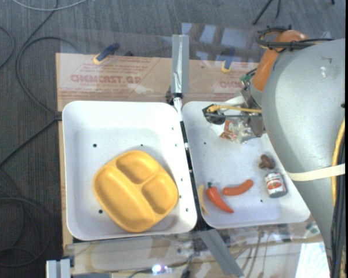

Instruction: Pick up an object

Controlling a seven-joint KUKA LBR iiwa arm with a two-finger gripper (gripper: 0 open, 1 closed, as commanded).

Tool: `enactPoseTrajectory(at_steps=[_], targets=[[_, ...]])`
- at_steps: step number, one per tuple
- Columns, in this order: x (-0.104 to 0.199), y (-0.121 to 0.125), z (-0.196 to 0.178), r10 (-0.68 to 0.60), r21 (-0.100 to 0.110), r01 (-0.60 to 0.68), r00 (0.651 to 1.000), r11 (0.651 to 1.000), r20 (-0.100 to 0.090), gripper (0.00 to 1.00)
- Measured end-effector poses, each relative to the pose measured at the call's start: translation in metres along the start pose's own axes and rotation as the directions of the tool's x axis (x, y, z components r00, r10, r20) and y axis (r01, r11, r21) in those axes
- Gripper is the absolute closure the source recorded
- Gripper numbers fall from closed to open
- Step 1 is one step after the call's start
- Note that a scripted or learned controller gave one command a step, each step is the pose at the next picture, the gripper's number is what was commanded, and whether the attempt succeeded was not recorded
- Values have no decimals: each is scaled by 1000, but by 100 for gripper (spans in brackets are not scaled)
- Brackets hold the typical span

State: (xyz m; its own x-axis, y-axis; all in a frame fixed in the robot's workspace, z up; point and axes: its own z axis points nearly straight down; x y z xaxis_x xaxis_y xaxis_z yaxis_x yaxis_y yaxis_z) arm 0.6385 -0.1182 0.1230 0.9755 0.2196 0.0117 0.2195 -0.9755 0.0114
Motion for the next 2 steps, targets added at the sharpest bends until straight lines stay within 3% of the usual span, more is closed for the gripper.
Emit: enactPoseTrajectory(at_steps=[1,2], targets=[[-3,0,3,2,2,-2,1000,1000,9,0],[-52,-24,15,18,-16,-18,999,1000,-44,0]])
